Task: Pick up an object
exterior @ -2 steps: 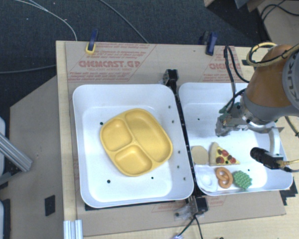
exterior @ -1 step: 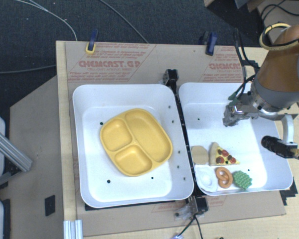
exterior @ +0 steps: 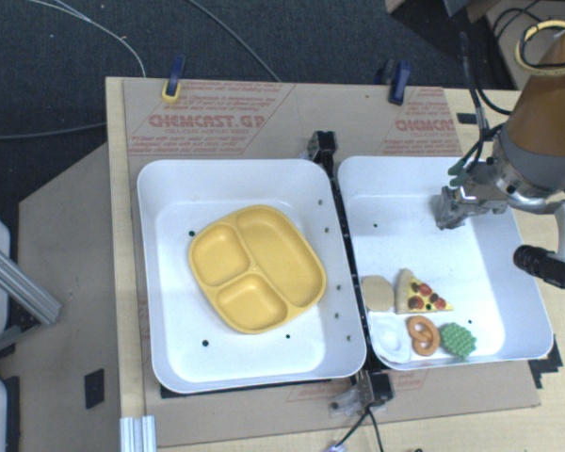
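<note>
Two shallow white bins sit side by side on a brown cardboard-covered table point(exterior: 264, 102). Left white bin point(exterior: 165, 347) holds a yellow plastic divided plate point(exterior: 256, 267) with three compartments, lying flat, roughly mid-bin, turned at a slant. Right white bin point(exterior: 405, 182) has small toy food items clustered in its near part: a beige bread-like piece point(exterior: 379, 294), just right of it a pizza slice toy point(exterior: 421, 295) with red dots, nearer still a brown pretzel toy point(exterior: 421, 334), and a green leafy toy point(exterior: 458, 339) right beside the pretzel, touching or almost. A small white dish-like piece point(exterior: 388, 339) lies under or against the pretzel's left side, hard to tell which.

Grey arm with orange band comes in from the right, gripper point(exterior: 449, 211) over the far right part of the right bin, well apart from the toy cluster. Nothing between the fingers; whether they are spread or pressed together, cannot tell, too small and dark.

Blue clamps point(exterior: 173, 80) on the far table edge, black clip point(exterior: 322, 145) between the bins at the far end
</note>
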